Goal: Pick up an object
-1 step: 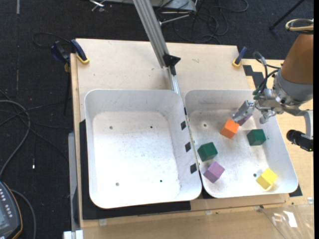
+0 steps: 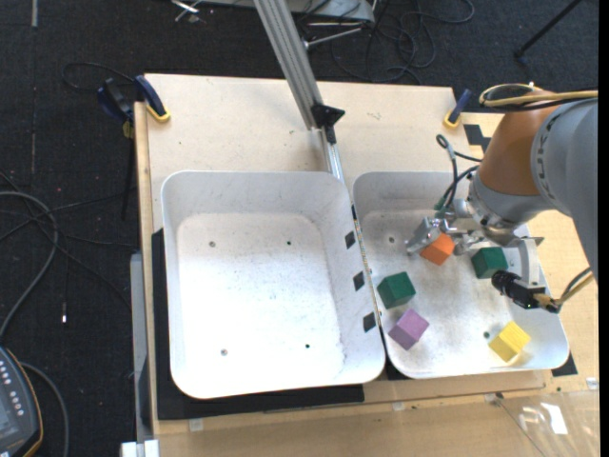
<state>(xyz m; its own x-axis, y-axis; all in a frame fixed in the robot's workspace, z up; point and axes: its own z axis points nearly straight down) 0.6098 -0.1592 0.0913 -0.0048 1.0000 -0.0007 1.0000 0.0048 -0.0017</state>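
Camera view, looking down at a slant, has the arm (image 2: 542, 160) coming in from the right and bending down into the right bin (image 2: 381, 198), where all the loose things lie, so this is the bin to work in. The claw (image 2: 440, 241) is low over the bin floor near its back half, and an orange block (image 2: 438, 249) sits between the metal fingers (image 2: 419, 236); they seem closed narrowly on it, one finger to its left and the wrist body to its right. Whether the block is lifted or resting on the floor, I cannot tell. A dark green block (image 2: 489, 261) lies just beside the claw on its right, partly under the wrist, close enough that it could be nudged. Further forward a second green block (image 2: 396, 288) and a purple block (image 2: 409, 328) sit near the divider, with a yellow block (image 2: 510, 341) in the front right corner, all apart from the claw, so they should not get in its way. The left bin (image 2: 181, 217) stands touching the right one on the desk (image 2: 238, 122), likely as the drop place. By my judgement the grasp is made and a straight lift is what remains; a slipping block is the risk.
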